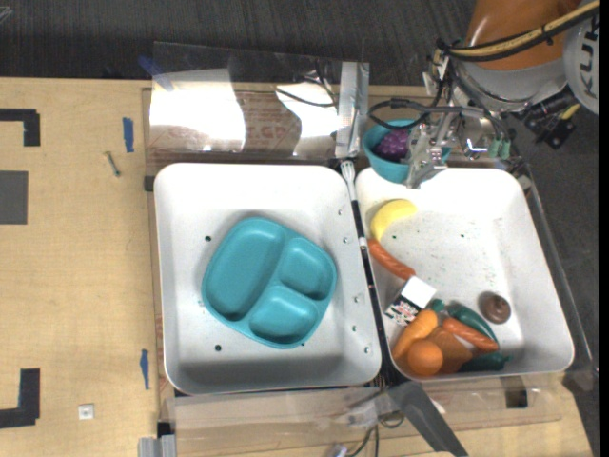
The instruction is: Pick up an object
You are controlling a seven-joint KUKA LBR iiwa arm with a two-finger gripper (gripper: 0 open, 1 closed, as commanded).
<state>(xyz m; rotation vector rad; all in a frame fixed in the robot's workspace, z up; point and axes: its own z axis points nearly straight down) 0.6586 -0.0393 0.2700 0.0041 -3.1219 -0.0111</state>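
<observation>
Hand [430, 165] hangs at far rim of right bin [533, 255], just beside teal cup [385, 155] with a purple item inside. Cannot tell how the hand is set; nothing visibly held. Yellow piece [392, 217] sits near below it.

Risks, as I judge them:
- descent clips bin rim or cup, tipping cup
- round yellow piece rolls off
- orange pile [433, 343] at near corner is crowded

A pale wooden bench [67, 284] with black tape marks; dark carpeted floor [238, 8] beyond.
</observation>
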